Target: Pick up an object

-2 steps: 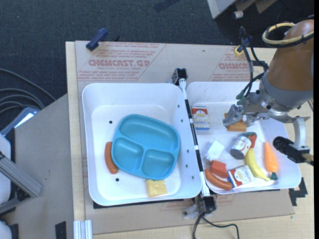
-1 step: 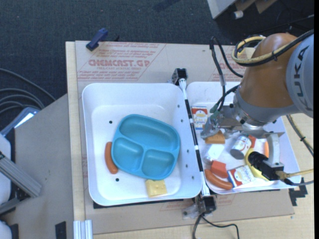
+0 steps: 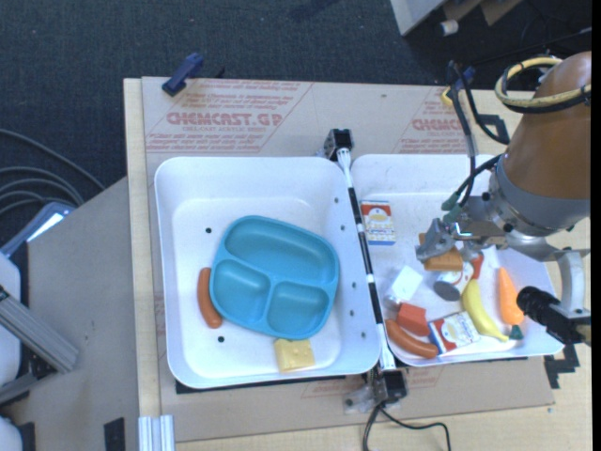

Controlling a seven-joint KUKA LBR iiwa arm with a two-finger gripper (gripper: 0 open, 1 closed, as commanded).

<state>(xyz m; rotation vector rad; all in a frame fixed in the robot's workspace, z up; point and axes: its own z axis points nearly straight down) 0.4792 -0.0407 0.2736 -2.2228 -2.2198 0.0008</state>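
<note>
The gripper (image 3: 441,244) hung low over the right bin (image 3: 413,172)'s crowded toys; its opening could not be told. Nearest lay a brown bread piece (image 3: 445,262); the neighbouring banana (image 3: 478,310) risked a deflected, empty grasp.

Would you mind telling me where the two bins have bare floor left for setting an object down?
Left bin: bare floor along the far wall above the blue tray. Right bin: bare far strip beyond the small carton. Crowded: the right bin's near half, with banana, carrot and sausage.
</note>
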